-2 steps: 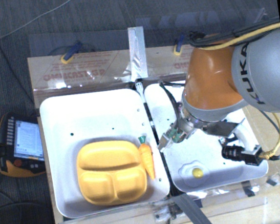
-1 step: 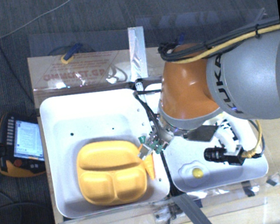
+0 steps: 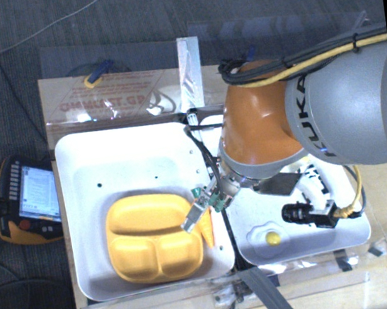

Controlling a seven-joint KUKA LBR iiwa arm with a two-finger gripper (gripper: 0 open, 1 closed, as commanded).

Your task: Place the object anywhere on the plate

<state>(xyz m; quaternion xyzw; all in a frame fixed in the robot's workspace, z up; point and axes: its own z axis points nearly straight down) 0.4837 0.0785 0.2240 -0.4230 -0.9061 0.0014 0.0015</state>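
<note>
A yellow plate [image 3: 152, 243] with three compartments lies in the left bin [image 3: 84, 187], towards its front. My gripper [image 3: 200, 212] hangs over the plate's right edge, close to the wall between the two bins. A thin orange object [image 3: 208, 231] shows just under and beside the gripper, between the plate's right rim and the bin wall. The gripper's body hides its upper end, so I cannot tell whether it is held. A toy fried egg [image 3: 266, 236] lies at the front of the right bin [image 3: 299, 246].
The big orange and grey arm [image 3: 268, 125] covers most of the right bin. A handheld control pendant [image 3: 25, 199] lies on the floor to the left of the bench. A clear plastic sheet [image 3: 117, 96] lies behind the left bin.
</note>
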